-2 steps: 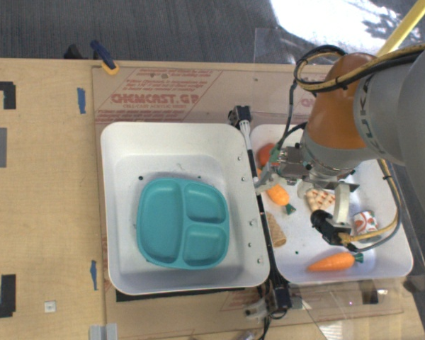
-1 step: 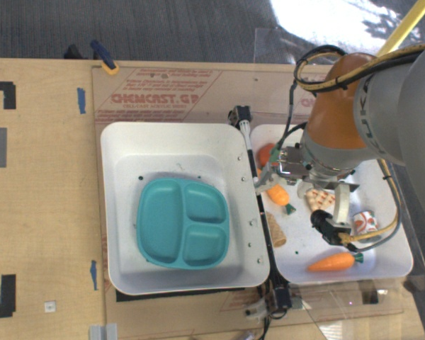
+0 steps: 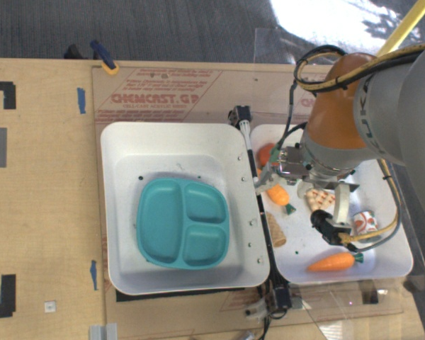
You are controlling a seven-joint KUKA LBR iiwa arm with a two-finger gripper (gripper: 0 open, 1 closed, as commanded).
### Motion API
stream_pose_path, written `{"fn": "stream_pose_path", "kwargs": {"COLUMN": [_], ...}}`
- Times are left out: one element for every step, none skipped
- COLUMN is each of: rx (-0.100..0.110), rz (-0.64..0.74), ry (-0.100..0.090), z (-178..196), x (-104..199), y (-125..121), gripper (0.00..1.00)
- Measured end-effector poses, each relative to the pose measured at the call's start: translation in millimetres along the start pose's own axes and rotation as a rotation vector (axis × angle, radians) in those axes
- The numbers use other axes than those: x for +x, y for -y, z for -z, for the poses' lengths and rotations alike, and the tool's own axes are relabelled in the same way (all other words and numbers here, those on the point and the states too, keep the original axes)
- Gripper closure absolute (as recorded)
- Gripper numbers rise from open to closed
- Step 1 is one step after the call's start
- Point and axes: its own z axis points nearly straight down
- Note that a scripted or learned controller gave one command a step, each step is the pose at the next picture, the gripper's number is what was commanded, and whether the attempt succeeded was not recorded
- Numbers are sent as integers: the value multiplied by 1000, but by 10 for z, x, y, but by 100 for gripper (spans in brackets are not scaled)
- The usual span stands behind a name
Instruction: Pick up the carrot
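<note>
Over the bench point(image 3: 42, 190), the grey arm point(image 3: 400, 108) hangs above the right bin point(image 3: 386, 250). The left bin point(image 3: 117, 154), left of the gripper in the view, carries a teal divided plate point(image 3: 183, 222). The gripper point(image 3: 289, 167) sits low by the right bin's left wall; open or closed, I cannot tell. The carrot point(image 3: 331, 263) lies flat, below and right of the gripper, well apart. A smaller orange piece point(image 3: 276, 194) sits just below the gripper.

Robot arm point(image 3: 404, 98) with a broad, smooth grey casing, a rounded glossy orange band point(image 3: 340, 108) above the wrist, and thin black cables point(image 3: 313, 59) looping over the orange section
</note>
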Motion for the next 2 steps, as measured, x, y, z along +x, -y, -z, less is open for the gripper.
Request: {"fn": "stream_pose_path", "kwargs": {"rx": [0,0], "rz": [0,0], "ry": [0,0], "z": [0,0], "x": [0,0], "y": [0,0], "gripper": [0,0]}}
